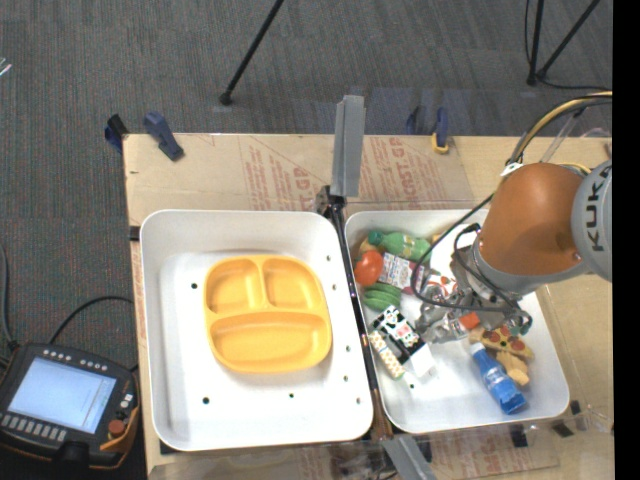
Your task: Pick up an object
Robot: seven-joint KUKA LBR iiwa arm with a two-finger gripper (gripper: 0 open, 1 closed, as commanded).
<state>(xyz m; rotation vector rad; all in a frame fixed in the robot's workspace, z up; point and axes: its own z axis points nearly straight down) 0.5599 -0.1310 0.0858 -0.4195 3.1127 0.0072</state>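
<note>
A control tablet (62,400) with a lit screen lies on the floor at the near left, beside the bench (260,168). On the bench, the left bin (165,408) holds a yellow divided plate (267,311), lying flat near its middle. A grey post (348,148) stands at the far end of the gap between the two bins. The right bin (545,403) holds a pile of small things: a green bottle (398,243) at the far left, a red ball (368,267) just beside it, a black and white carton (397,329) nearer, and a blue bottle (497,378) at the near right next to a brown toy (510,350). The arm comes in from the right, and its gripper (455,313) is low over the middle of this pile. Whether anything is pinched there cannot be told.
</note>
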